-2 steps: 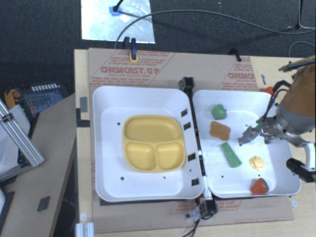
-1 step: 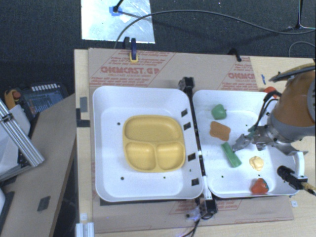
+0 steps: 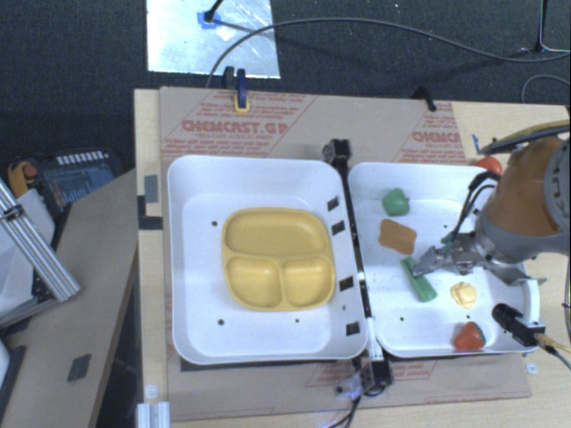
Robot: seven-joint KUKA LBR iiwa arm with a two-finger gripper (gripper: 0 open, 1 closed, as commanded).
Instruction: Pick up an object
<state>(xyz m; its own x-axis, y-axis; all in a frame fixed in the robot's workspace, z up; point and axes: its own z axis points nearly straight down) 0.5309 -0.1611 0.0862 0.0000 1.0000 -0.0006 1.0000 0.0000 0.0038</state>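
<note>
- Red-orange toy piece [image 3: 469,335] at right bin [image 3: 393,344] front edge; looks light, rigid.
- Yellow lump [image 3: 463,293] just behind; small, maybe slippery.
- Green stick [image 3: 417,280] mid-bin, under gripper [image 3: 435,259]; grip across its narrow width; jaw state: cannot tell.
- Orange block [image 3: 397,235], green lump [image 3: 395,202] toward back edge.

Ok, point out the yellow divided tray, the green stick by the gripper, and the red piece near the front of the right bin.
yellow divided tray [image 3: 272,259], camera view, on its large upper compartment.
green stick [image 3: 419,283], camera view, mid-length.
red piece [image 3: 469,335], camera view, on its centre.
</note>
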